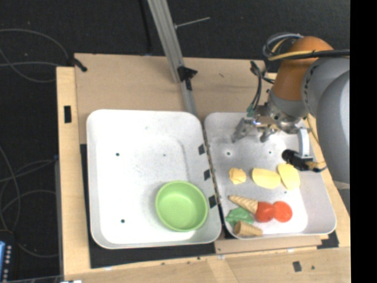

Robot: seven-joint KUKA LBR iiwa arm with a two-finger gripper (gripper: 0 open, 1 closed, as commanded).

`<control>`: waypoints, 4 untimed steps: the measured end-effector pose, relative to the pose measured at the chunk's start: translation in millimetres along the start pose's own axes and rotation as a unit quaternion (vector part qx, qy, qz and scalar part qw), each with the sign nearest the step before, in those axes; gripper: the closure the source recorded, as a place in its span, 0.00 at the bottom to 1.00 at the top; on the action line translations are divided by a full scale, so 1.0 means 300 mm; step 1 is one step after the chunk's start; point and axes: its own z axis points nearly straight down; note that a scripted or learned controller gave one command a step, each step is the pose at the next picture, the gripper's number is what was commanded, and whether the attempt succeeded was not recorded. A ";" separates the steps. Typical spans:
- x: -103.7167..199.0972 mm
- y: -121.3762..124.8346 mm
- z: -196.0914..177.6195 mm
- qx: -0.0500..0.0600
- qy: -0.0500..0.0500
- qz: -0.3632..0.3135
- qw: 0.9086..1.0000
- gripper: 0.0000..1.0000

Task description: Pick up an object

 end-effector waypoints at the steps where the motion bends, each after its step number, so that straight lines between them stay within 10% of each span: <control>1: -0.007 0.000 0.035 -0.002 0.000 0.001 1.000 0.00; 2: -0.010 0.004 -0.007 -0.004 -0.001 0.000 1.000 1.00; 4: 0.010 0.028 -0.365 -0.006 0.002 -0.003 1.000 1.00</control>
